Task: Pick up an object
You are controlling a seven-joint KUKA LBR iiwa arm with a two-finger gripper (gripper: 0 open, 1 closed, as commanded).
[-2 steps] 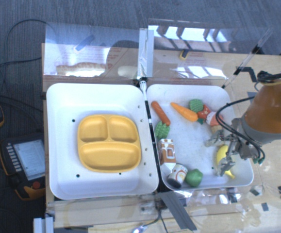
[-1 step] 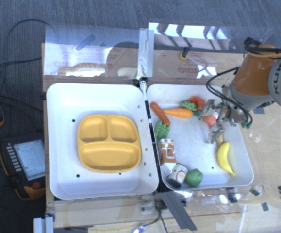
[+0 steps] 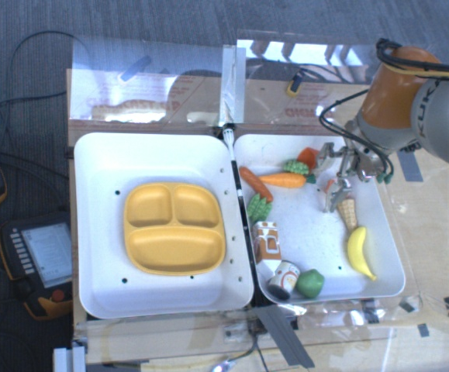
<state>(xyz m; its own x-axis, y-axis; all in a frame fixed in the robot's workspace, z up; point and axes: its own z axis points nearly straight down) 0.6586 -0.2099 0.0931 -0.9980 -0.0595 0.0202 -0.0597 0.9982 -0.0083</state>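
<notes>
My gripper (image 3: 338, 194) hangs over the upper right part of the right bin (image 3: 379, 285), below the orange band of the arm (image 3: 395, 91). Its tip is just left of the top of a waffle cone (image 3: 349, 211). Below the cone lies a yellow banana (image 3: 360, 253). To the gripper's left are an orange carrot (image 3: 282, 180), a green vegetable (image 3: 295, 167) and a red-orange piece (image 3: 308, 157). I see nothing held in the gripper.
Along the right bin's left wall lie a red pepper (image 3: 250, 181), a green leafy piece (image 3: 258, 208), an orange-and-white carton (image 3: 267, 241), a tipped can (image 3: 283, 278) and a lime (image 3: 311, 283). The left bin (image 3: 100, 177) holds a yellow divided plate (image 3: 175, 227).
</notes>
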